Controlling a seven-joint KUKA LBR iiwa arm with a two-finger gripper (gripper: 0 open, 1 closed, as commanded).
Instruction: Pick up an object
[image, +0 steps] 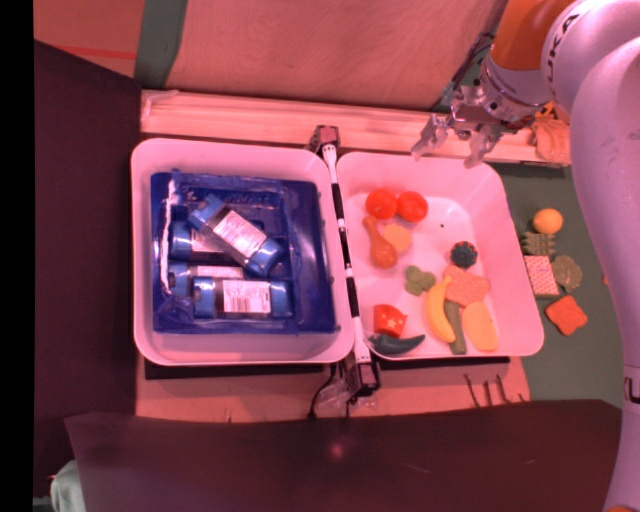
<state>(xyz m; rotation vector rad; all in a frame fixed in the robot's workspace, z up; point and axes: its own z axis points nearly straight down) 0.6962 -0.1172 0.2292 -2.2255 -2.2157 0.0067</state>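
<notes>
My gripper (452, 143) hangs over the far rim of the right bin (500, 190), its two fingers spread apart with nothing between them. Below it in that bin lie toy foods: two red tomatoes (396, 205), an orange drumstick (381, 246), a dark green berry (463, 254), a green piece (419, 280), a yellow banana (438, 312), an orange slab (467, 285), a red piece (389, 320) and a dark pepper (396, 345). The left bin (145, 330) holds a blue tray (310, 300) with several blue bottles (236, 236).
Loose toy foods lie on the bench right of the right bin: a yellow lemon (547, 220), a waffle-like piece (541, 274), a green piece (568, 271) and an orange one (566, 314). A black-and-white divider (343, 260) runs between the bins. The arm (590, 60) fills the upper right.
</notes>
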